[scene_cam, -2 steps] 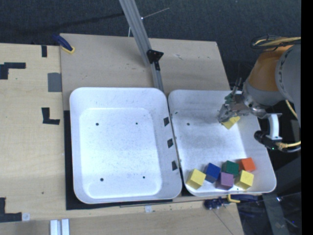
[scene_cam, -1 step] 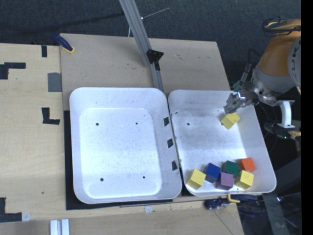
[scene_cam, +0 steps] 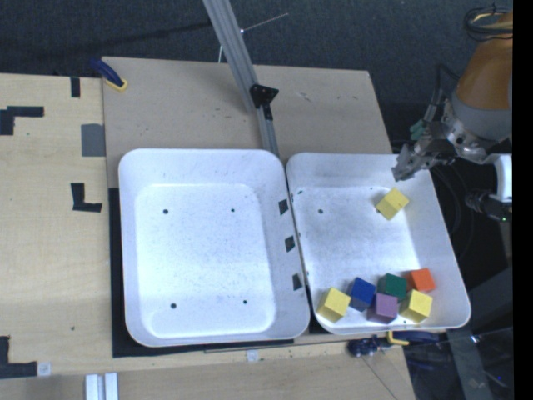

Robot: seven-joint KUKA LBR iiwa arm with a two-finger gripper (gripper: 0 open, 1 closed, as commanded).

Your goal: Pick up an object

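A lone yellow cube (scene_cam: 391, 203) lies in the upper right part of the right bin (scene_cam: 350, 248). Along that bin's near edge sits a cluster: a yellow cube (scene_cam: 335, 303), a blue cube (scene_cam: 362, 292), a green cube (scene_cam: 392, 286), a purple cube (scene_cam: 386, 306), an orange cube (scene_cam: 422, 279) and another yellow cube (scene_cam: 418, 305). My gripper (scene_cam: 405, 165) hangs over the bin's far right corner, just above and right of the lone yellow cube, with nothing visibly held.
The left bin (scene_cam: 204, 244) stands beside the right one, sharing a raised middle rim. A slanted metal pole (scene_cam: 237, 48) rises behind the bins. Blue-and-yellow clamps sit at the far left (scene_cam: 108, 73) and by the near edge (scene_cam: 371, 346).
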